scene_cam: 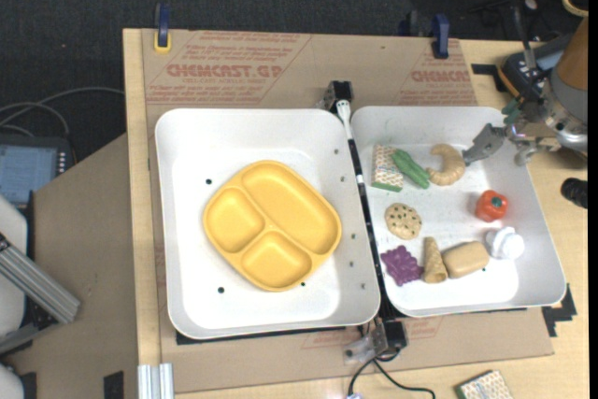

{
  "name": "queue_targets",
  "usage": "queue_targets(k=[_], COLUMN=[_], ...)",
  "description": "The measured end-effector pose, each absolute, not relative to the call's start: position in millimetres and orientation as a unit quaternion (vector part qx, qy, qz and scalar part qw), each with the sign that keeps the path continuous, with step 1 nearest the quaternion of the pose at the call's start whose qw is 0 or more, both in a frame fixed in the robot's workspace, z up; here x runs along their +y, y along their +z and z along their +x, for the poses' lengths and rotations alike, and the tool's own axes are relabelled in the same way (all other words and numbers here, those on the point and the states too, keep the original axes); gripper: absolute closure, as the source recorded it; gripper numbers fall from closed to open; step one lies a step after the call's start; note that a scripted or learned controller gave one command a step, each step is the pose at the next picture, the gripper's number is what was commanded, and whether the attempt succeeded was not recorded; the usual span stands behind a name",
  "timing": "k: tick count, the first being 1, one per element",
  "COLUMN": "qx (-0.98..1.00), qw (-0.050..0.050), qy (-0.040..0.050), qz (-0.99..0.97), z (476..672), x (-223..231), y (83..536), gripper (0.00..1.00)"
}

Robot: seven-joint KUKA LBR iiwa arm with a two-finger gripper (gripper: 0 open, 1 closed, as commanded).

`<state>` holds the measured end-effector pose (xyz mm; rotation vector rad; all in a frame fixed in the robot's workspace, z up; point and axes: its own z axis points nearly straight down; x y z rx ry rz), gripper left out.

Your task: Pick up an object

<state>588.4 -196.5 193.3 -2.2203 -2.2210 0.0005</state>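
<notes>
My gripper (493, 145) hangs over the upper right part of the right bin (542, 280), just right of a tan croissant (448, 164); nothing shows in its grasp. Around it in that bin lie a red tomato (491, 205), a green bean pod (409, 169) across a square cracker (384, 165), a chocolate-chip cookie (403, 220), purple grapes (401, 264), a cone (434, 261), a bread roll (464, 259) and a white piece (507, 244).
The left bin (177, 201) holds a yellow three-part plate (271, 224). Both bins rest on a brown board (234, 65) held by blue clamps. The arm (561, 98) enters from the right edge.
</notes>
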Motion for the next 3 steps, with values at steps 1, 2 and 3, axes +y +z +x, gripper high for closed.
queue_targets(k=[1, 2, 3], qx=[-0.708, -0.708, -0.708], qw=[-0.005, -0.002, 0.005], qy=[-0.0018, -0.0007, -0.0031], qz=[-0.706, -0.707, -0.706], z=[650.9, 667.5, 667.7], x=[-215.2, -192.4, -208.4], y=[99.9, 84.9, 85.7], gripper=[0.0, 0.0, 0.0])
